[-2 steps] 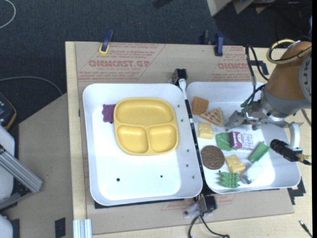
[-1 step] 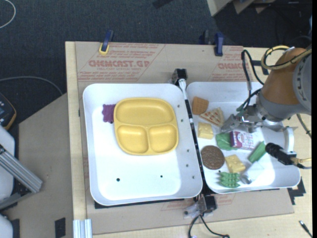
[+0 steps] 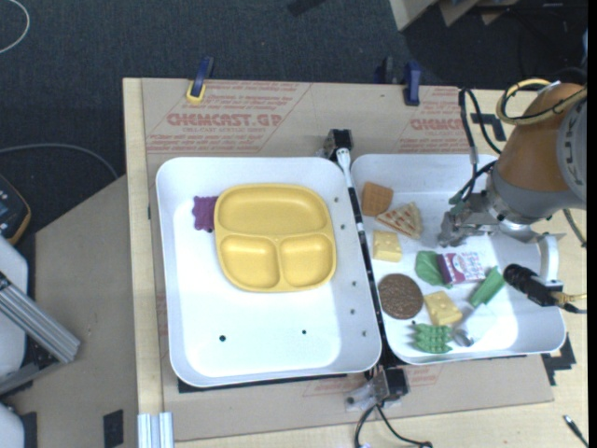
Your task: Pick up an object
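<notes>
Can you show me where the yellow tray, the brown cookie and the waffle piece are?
yellow tray (image 3: 275, 236): camera view, its big compartment.
brown cookie (image 3: 401, 296): camera view, its middle.
waffle piece (image 3: 402, 220): camera view, its middle.

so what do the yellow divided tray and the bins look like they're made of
The yellow divided tray looks like moulded plastic with a satin finish: uniform colour, rounded compartment walls, soft highlights. The left bin and right bin look like thin, smooth white plastic with rolled rims, though painted metal can't be ruled out.
</notes>
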`<move>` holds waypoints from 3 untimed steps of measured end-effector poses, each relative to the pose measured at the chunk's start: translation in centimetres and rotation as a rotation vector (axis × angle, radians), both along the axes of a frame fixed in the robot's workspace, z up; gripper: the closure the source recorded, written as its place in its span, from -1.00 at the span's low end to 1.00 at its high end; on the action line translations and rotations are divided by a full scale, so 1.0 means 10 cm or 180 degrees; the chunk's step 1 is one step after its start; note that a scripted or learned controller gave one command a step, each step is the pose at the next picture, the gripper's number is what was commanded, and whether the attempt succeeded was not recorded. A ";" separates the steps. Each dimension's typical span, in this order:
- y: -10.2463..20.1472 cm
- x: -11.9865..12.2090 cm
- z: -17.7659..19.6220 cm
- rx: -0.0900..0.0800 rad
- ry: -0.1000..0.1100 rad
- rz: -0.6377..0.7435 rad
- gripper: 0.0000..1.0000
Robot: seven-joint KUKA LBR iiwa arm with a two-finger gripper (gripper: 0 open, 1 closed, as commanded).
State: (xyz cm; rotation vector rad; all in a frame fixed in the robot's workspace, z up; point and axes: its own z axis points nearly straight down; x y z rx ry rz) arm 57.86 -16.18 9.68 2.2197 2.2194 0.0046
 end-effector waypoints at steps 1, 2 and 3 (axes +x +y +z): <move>-0.01 0.05 0.64 -0.0010 -0.0013 0.0003 1.00; -0.02 0.09 1.29 -0.0012 -0.0020 0.0005 1.00; -0.02 0.10 1.28 -0.0006 0.0001 0.0004 1.00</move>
